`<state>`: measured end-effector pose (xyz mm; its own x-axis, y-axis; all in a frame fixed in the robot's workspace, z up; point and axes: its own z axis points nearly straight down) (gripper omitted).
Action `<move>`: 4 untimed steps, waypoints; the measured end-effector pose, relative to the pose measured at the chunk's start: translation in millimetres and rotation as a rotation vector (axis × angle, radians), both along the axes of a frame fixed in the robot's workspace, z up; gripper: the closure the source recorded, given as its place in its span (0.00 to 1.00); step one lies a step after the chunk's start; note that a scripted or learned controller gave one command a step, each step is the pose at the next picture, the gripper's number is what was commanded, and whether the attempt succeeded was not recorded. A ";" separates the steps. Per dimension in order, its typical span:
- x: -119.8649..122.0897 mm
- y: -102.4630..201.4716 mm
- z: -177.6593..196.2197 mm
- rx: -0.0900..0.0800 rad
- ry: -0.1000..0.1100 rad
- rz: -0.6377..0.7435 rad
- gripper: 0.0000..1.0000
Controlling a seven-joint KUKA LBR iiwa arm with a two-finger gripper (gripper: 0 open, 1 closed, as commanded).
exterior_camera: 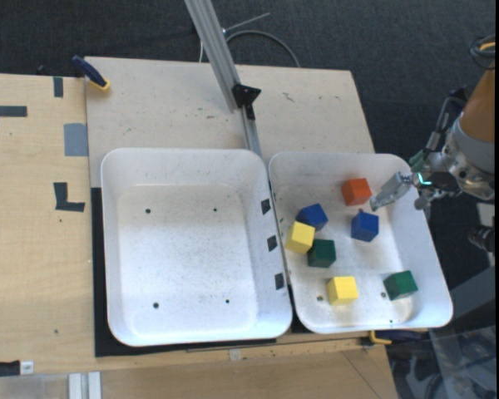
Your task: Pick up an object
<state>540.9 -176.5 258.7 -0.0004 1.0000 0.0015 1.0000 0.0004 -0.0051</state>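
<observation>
Several small cubes lie in the right bin [424, 248]: an orange cube [357, 191] at the back, two blue cubes [313, 216] [364, 225], two yellow cubes [300, 236] [343, 289] and two green cubes [321, 253] [400, 284]. My gripper [405, 191] hovers over the bin's right rear part, just right of the orange cube and above the nearer blue cube. Its fingers are open, with nothing between them. One grey finger [388, 193] points toward the orange cube.
The left bin [183, 248] stands against the right one. A metal rail [220, 52] runs diagonally from the top down to the gap between the bins. The arm's body [478, 140] hangs beyond the bench's right edge.
</observation>
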 end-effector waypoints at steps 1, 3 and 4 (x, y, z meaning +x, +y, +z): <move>0.8 0.0 2.1 -0.001 -0.004 0.001 0.00; -5.0 -4.2 -103.1 0.000 0.003 0.000 0.00; -8.3 -0.6 -147.3 0.000 0.001 0.001 0.00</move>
